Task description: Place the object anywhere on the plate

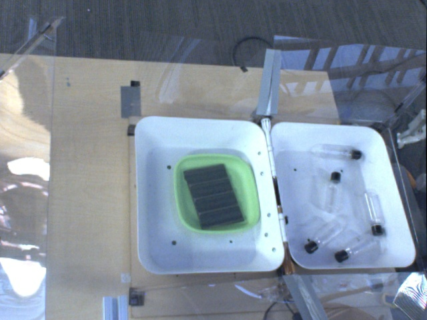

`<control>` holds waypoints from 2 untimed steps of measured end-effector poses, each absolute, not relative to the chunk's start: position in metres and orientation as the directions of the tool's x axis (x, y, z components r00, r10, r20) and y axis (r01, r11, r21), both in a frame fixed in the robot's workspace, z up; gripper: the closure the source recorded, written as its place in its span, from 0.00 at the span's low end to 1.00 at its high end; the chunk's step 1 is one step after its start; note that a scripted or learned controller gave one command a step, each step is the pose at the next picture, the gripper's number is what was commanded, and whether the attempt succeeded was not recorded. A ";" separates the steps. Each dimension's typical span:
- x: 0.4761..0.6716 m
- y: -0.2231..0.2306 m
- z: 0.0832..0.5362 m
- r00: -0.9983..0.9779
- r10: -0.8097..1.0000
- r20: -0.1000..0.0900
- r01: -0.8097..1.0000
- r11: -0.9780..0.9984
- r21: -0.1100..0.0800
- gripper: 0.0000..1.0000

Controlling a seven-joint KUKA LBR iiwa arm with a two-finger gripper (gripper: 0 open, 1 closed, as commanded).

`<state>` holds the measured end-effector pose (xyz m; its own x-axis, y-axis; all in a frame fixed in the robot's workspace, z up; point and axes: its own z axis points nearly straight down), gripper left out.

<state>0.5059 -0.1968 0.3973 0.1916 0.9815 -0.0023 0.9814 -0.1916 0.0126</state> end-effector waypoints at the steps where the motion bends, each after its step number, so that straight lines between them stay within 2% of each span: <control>1: 0.489 -0.200 0.438 -0.148 0.989 -0.009 0.989 0.148 0.014 0.00; 2: 0.489 -0.206 0.358 -0.140 0.990 -0.004 0.990 0.140 0.006 0.00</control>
<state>0.4888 -0.2057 0.3585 -0.1399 0.9902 -0.0040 0.9901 0.1399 0.0063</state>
